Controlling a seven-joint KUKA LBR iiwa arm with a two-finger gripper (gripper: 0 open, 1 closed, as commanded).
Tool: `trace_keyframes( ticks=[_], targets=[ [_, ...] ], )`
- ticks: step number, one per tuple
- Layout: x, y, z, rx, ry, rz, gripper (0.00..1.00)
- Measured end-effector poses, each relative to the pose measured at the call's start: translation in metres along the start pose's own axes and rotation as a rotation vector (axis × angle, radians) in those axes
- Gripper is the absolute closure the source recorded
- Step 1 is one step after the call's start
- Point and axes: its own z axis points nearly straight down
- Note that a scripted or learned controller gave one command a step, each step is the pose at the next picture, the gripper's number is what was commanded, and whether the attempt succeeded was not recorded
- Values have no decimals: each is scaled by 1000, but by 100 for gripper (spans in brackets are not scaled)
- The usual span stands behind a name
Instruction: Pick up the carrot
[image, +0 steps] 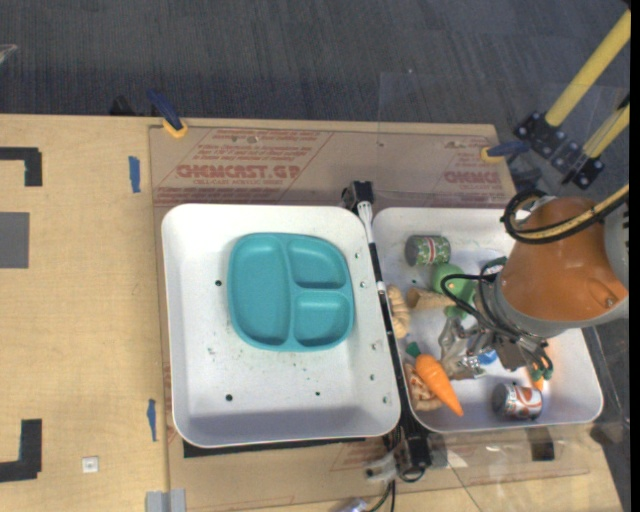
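The gripper (463, 352) hangs low in the right bin (590, 385), just right of the carrot (437, 383); whether it is apart or together I cannot tell, since the wrist hides it. The carrot lies slantwise near the bin's left wall, tip toward the near edge, beside a pale toy (400, 312). A can (517, 401) sits to the right, a green can (428, 249) farther back. To do this well, the gripper probably needs to shift left, centre over the carrot's thick end and close across its width. The left bin (190, 330) holds a teal plate (292, 291).
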Motion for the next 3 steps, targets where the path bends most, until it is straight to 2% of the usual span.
trace_keyframes(
  ticks=[1, 2, 3],
  targets=[
    [1, 0, 1, -1, 2, 0, 0],
    [6, -3, 13, -5, 19, 118, 0],
    [9, -7, 13, 2, 19, 657, 0]
  ],
)
